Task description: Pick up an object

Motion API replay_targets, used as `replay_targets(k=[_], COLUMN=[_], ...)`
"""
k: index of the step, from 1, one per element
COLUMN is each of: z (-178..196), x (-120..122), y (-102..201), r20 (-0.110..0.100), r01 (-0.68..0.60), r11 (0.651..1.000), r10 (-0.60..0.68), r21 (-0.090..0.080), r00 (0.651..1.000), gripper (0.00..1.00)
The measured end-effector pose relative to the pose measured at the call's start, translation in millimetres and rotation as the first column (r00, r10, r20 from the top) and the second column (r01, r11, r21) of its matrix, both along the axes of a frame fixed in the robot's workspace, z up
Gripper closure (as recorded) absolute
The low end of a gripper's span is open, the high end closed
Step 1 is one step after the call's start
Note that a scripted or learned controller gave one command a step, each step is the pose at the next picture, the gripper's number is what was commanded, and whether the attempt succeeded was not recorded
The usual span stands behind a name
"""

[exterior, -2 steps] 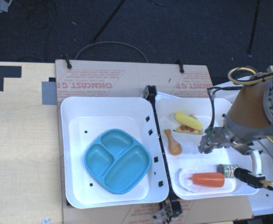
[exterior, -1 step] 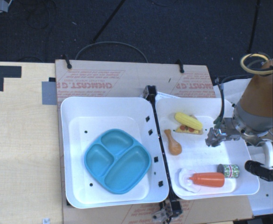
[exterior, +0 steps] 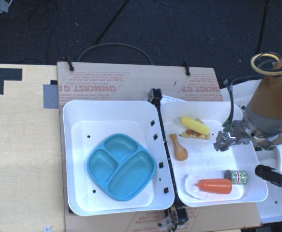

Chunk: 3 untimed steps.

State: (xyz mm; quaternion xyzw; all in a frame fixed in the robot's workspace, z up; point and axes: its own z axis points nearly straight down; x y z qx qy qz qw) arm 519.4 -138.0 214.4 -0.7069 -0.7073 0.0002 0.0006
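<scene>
- Reaching in from the right, the grey arm [exterior: 266, 105] with its orange band hangs over the right bin [exterior: 172, 111], and its gripper [exterior: 221, 142] sits low over the bin's right-hand middle
- The gripper is a dark, blurred metal cluster, and I cannot tell how it is set; no object can be made out in it
- An ear of yellow corn [exterior: 195, 125] lies in the far part of the right bin, tilted, with a small red and yellow piece [exterior: 194, 135] touching its near side; both are left of the gripper and apart from it
- A small wooden spoon [exterior: 177, 148] lies near the bin's left wall, bowl end toward the near side
- An orange-red bottle [exterior: 213, 186] lies on its side along the near edge of the right bin, resting on a white object [exterior: 191, 186] that shows at its left end
- A small green and white can [exterior: 236, 177] lies just beside the bottle's right end, near side of the gripper and apart from it
- The left bin [exterior: 78, 115] holds a blue divided plate [exterior: 121, 166] with three compartments, lying flat near its middle
- Both bins sit side by side on a cardboard sheet [exterior: 131, 81] with red print, on the pale wooden bench [exterior: 20, 149]
</scene>
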Motion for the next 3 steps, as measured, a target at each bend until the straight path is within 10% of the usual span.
replay_targets(k=[3], z=[-15], x=[-2], y=[167], r20=[-0.004], r01=[-0.003], r11=[1.000], r10=[0.003], r21=[0.001], r00=[1.000], gripper=[1.00])
